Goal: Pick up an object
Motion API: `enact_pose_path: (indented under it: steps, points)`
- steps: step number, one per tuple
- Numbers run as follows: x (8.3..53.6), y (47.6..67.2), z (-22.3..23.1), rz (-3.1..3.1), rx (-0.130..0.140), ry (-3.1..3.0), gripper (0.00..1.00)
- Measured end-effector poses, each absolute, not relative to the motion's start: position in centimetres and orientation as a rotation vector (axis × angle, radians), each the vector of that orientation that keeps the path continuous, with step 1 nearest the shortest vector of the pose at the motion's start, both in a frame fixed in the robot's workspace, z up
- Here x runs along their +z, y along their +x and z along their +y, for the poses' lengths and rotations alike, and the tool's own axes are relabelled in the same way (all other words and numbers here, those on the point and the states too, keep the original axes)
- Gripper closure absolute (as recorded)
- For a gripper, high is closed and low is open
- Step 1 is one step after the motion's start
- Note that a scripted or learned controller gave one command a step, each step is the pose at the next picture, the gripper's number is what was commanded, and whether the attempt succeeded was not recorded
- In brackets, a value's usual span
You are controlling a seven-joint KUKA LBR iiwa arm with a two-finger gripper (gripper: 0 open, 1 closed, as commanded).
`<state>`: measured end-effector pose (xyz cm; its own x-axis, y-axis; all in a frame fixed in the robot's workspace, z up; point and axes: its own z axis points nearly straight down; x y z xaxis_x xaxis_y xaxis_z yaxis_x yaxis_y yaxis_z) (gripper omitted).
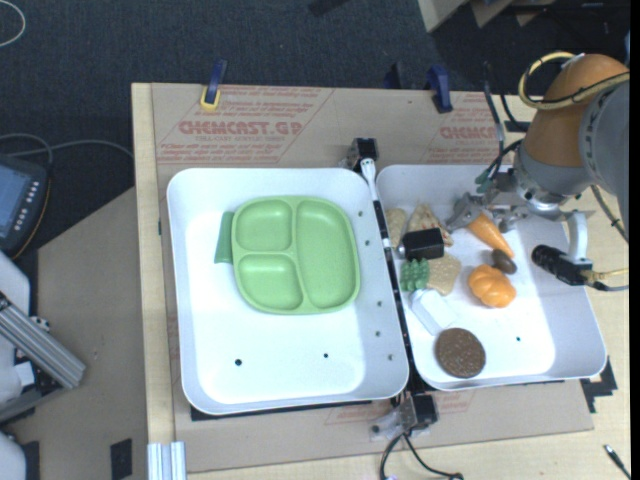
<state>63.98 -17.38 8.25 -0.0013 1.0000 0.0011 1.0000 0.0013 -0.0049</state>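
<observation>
The right bin (560,343) holds several small things. An orange carrot-shaped piece (489,235) lies near its back, with a small dark piece (503,262) and a round orange fruit (491,286) just in front. My gripper (483,210) hangs low over the back end of the carrot piece, reaching in from the right under the grey wrist and orange band (578,80). Whether it touches the carrot piece is not visible. Left of it lie a black block (422,243), tan pieces (418,218), a green piece (413,274), a beige cracker (442,274) and a brown disc (461,352).
The left bin (200,298) holds a green divided plate (296,254). A white stick-like piece (428,315) lies near the divider between the bins. Clamps sit at the bench's back edge.
</observation>
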Motion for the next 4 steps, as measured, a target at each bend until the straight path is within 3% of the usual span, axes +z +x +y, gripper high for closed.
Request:
enact_pose_path:
  steps: [1, 3, 4]
  points:
    - [9.6, 64.2, -17.4, -2.223, -0.002, -2.222, 1.00]
    - [20.3, 64.0, -15.8, -2.229, -0.007, -2.225, 1.00]
    - [22.7, 64.1, -15.8, -2.227, -0.005, -2.224, 1.00]
